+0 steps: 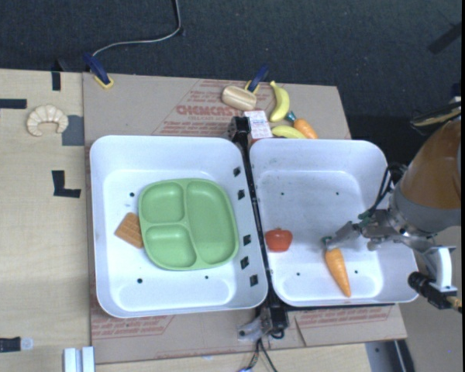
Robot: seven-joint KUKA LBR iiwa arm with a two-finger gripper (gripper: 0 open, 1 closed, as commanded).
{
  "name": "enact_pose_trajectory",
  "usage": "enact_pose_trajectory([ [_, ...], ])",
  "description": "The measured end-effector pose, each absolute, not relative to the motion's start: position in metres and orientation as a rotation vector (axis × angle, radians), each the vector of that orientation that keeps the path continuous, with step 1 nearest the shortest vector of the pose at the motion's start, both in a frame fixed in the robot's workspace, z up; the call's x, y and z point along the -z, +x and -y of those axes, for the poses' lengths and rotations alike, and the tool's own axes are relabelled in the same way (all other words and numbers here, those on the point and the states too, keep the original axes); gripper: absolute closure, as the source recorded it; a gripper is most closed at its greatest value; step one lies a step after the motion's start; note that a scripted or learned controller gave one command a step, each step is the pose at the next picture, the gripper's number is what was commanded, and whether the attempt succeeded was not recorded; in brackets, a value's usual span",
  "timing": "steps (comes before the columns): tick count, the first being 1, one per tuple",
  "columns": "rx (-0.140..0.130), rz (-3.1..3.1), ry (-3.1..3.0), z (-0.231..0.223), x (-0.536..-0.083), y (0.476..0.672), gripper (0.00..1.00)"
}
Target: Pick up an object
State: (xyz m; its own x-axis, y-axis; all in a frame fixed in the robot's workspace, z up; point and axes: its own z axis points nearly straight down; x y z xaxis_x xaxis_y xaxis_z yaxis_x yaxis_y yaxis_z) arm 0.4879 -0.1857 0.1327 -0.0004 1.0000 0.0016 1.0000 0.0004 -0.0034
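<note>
A green divided plate (189,224) fills the left bin (108,208). In the right bin (318,157), a red tomato (278,240) sits left of an orange carrot (337,270). The gripper (330,242) reaches in low from the right, tip touching the carrot's near-left end.

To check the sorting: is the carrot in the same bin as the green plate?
No. The carrot lies in the right bin, while the green plate sits in the left bin.

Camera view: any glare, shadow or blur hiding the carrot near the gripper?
Camera view: lighting is even and soft, with no strong glare on the right bin; the carrot reads clearly, orange on white; the gripper at its top end is small, grey and slightly soft, so its fingers are hard to make out; the arm looks blurred.
</note>
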Motion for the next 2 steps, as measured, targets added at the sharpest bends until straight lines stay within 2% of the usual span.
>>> enact_pose_trajectory([
  [1, 0.002, 2.222, -2.222, 0.133, -0.086, 0.485, 0.00],
  [2, 0.002, 2.225, -2.227, 0.134, -0.096, 0.485, 1.00],
])
